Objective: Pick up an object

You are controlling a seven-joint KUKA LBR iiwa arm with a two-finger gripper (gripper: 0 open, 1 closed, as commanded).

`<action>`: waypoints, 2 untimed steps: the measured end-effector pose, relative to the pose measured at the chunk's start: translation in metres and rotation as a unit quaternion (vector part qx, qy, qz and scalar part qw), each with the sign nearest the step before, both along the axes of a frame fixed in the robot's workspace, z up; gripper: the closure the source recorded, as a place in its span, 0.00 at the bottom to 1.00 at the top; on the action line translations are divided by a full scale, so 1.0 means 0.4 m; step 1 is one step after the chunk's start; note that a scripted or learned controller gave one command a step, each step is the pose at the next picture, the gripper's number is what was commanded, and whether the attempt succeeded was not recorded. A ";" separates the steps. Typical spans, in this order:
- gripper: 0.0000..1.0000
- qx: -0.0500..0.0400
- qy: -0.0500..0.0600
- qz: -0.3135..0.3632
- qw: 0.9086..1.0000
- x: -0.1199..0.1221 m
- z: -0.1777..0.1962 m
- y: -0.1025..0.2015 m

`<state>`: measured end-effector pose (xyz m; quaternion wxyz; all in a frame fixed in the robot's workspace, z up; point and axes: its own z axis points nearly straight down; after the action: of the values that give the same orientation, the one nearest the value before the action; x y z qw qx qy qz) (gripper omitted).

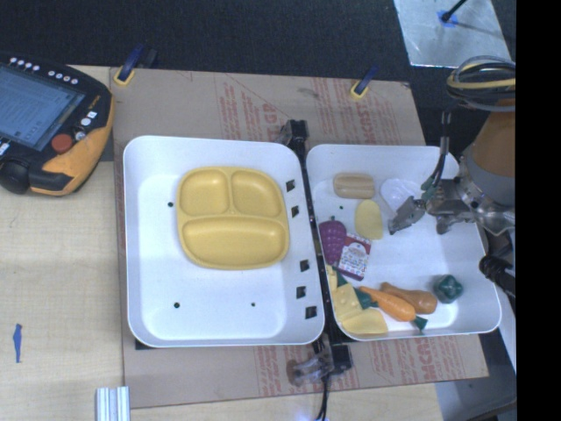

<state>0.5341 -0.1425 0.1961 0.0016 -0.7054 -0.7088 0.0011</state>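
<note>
Arm reaching in from the right, over the right bin (465, 323).
Gripper (427, 215) released, fingers spread, grasping nothing, at centre right; bare bin floor below it.

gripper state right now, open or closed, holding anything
Gripper: open, fingers spread, nothing between them, over the right bin.

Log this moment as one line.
tool: open, over right bin, holding nothing | toys untouched | yellow plate: left bin
</note>
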 end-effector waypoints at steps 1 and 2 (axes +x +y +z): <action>0.00 -0.002 -0.003 0.002 1.000 0.199 -0.136 0.036; 0.00 -0.001 0.001 0.001 1.000 0.230 -0.266 0.070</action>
<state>0.6262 -0.1147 0.0897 0.0016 -0.7045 -0.7097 0.0021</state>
